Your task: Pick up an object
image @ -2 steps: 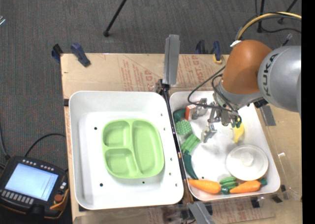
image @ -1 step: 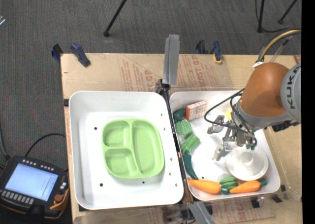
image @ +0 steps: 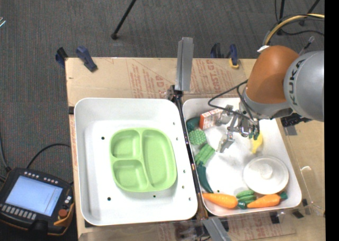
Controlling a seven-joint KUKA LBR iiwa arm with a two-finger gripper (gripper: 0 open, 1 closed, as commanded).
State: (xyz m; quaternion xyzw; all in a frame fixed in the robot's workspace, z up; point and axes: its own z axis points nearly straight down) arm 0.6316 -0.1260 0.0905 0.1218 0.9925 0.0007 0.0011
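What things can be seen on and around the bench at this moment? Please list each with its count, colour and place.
bins: 2, white, side by side on the bench
divided plate: 1, light green, centre of left bin
carrots: 2, orange, near edge of right bin
round lid: 1, white, right bin, above the carrots
small box: 1, red and white, far part of right bin
green toys: several, along right bin's left wall
banana: 1, yellow, right bin, beside the gripper
pendant: 1, dark with screen, floor at left
clamps: several, blue, bench's far edge
gripper: 1, metal, over the right bin
arm: 1, grey and orange, from right
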